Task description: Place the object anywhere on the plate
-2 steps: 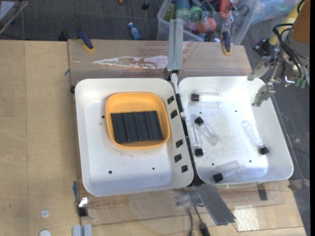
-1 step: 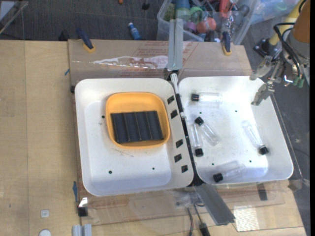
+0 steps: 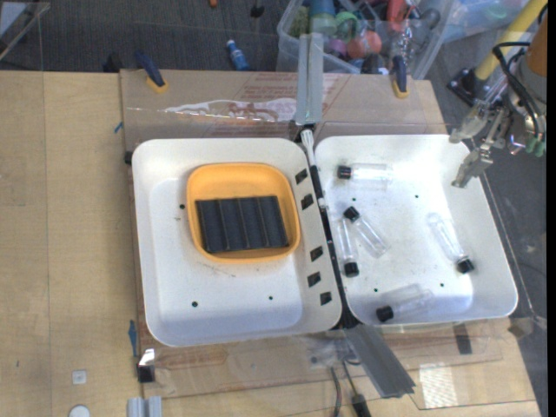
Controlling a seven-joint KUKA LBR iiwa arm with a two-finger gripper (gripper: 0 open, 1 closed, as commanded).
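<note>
Lying loose in the right bin (image 3: 495, 259): five clear vials (image 3: 363, 173) (black caps); one orange plate (image 3: 243, 174) left; gripper (image 3: 476, 159) state unclear.

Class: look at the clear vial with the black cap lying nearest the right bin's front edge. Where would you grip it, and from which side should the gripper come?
Grip the vial across its clear barrel, near the middle, coming straight down from above. It lies flat on the right bin floor, long axis running roughly left-right, so fingers should probably close front-to-back across the narrow width. The black cap end looks too short, and the smooth barrel may slip.
</note>
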